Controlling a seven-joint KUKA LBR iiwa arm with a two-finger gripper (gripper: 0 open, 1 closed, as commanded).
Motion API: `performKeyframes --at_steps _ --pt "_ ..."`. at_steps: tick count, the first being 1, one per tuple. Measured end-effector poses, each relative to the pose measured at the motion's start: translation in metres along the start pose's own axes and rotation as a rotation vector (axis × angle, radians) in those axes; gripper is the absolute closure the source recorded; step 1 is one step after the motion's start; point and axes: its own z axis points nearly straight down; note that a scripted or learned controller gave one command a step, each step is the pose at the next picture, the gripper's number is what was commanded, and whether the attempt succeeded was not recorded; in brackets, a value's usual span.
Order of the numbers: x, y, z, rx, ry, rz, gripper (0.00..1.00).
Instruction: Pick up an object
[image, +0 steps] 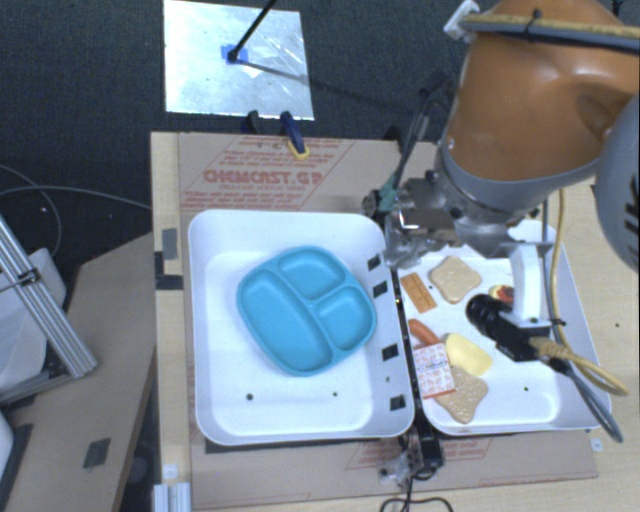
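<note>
1. Overhead, gripper (415, 225) sits at the right bin's (540, 410) 11 o'clock corner (jaw state can't tell).
2. Toast slice (455, 279) lies at its 4 o'clock, untouched.
3. Blue divided plate (305, 310) lies centred in the left bin (215, 400).
4. Yellow piece (468, 354) lies at 6 o'clock of the toast.

Brown cardboard sheet (262, 165) with red letters under the bins, shiny silver square (238, 58) on dark carpet behind, metal frame (38, 310) at left, maybe a stand
</note>
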Motion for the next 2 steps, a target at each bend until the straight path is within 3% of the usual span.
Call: performKeyframes --at_steps 2 --pt "0.0 0.002 -0.021 -0.005 0.001 -0.012 1.0"
